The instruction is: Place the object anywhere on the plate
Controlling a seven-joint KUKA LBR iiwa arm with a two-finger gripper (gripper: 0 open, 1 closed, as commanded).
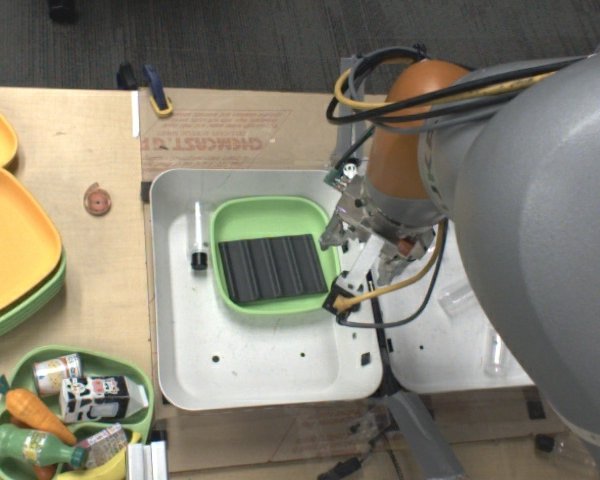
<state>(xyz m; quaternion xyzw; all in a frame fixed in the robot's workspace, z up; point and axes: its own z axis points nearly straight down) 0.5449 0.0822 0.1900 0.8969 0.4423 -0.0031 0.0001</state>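
Dark carpet (230,18) runs across the top of the frame, and below it I see the pale wooden tabletop (100,148) with a sheet of brown cardboard (230,143) under the upper edge of the bins. In the middle sits the left white bin (260,368), and in its upper half rests the green plate (270,208). A black ribbed pad (272,268) lies flat on the plate, covering most of its floor. Just left of the plate, on the bin floor, lies a white pen (198,236) with a black cap pointing toward the bottom of the frame. The grey arm (540,218) fills the right side of the frame, and its tool (352,253) hangs at the plate's right rim, beside the pad; I cannot tell whether it is wide or narrow. Along the left edge are stacked yellow plates (15,238), and at lower left a green bowl (20,368) holds toy food, a carrot (38,413) among it.
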